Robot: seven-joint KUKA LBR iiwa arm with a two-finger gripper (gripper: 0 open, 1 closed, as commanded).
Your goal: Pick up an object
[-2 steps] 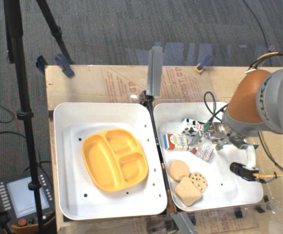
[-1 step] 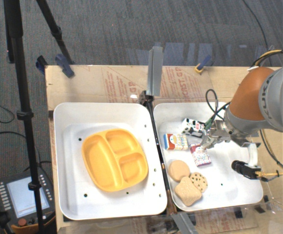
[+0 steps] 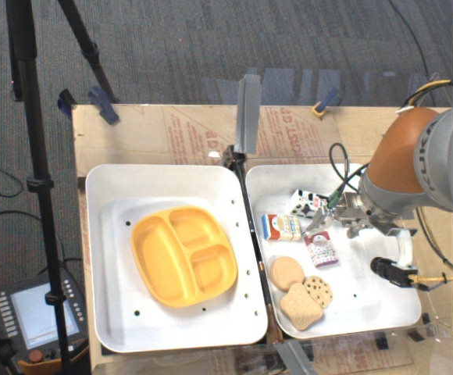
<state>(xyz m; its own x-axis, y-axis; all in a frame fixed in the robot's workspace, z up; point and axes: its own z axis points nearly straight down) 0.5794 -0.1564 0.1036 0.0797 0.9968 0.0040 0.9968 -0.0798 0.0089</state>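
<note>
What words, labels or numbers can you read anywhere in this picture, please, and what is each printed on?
Red printing on the brown board under the bins: upside down and faded, not reliably readable.
Small red and white carton: print too small to read.
Pink packet: print too blurred to read.
Black and white item: pattern, no legible text.
Control pendant screen: too small to read.

The arm (image 3: 426, 162) runs off the right edge, so its upper part is cut away. Its wrist covers part of the right bin (image 3: 383, 307), and the gripper (image 3: 326, 217) beneath is too cluttered with metal to tell how the fingers stand. A small black-and-white thing (image 3: 304, 202) beside it is too small to name. The print on the two cartons (image 3: 281, 226) cannot be read. The pendant (image 3: 35, 319) at lower left is partly behind the stand pole (image 3: 35, 162).
</note>
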